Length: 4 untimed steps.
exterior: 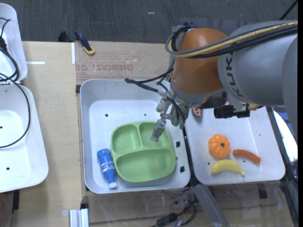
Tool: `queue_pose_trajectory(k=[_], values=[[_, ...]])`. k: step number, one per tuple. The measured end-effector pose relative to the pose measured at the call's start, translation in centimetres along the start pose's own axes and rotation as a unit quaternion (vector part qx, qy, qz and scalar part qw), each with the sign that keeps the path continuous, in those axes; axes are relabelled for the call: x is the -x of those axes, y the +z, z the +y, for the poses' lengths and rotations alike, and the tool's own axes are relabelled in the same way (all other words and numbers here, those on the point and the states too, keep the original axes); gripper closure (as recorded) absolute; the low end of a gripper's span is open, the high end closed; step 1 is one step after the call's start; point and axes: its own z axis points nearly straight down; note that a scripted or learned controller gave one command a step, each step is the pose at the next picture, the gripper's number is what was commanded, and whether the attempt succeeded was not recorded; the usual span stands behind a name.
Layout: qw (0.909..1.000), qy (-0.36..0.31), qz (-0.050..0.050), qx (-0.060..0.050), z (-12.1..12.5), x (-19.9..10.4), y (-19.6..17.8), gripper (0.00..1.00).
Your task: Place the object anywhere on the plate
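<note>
Nearest the camera in the left white bin [90, 141] lie a blue plastic bottle with a white cap [106, 167] and, just beside it, the light green plastic plate with three compartments [142, 167]. In the right bin [272, 171] rest a yellow toy banana [227, 167], a small orange pumpkin [219, 145] and a red-orange sausage [246, 156], all well apart from the plate. Farther back, the claw [157, 132] hangs over the plate's upper right compartment; I cannot tell how its fingers stand, nor whether anything sits between them. The risk, as I judge it: the arm may be delivering nothing, or a release near the divider could roll an object off toward the bin wall.
</note>
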Motion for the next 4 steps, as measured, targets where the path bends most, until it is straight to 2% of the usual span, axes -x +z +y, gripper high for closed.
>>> queue_pose_trajectory(k=[1,2,3,4], values=[[1.0000,0.003,-0.001,0.000,-0.10,0.17,-0.91,1.00],[1.0000,0.003,-0.001,0.000,-0.12,0.17,-0.90,0.00],[1.0000,0.005,-0.002,0.001,-0.21,0.33,-1.80,1.00],[1.0000,0.006,-0.002,0.001,-0.23,0.34,-1.79,0.00]])
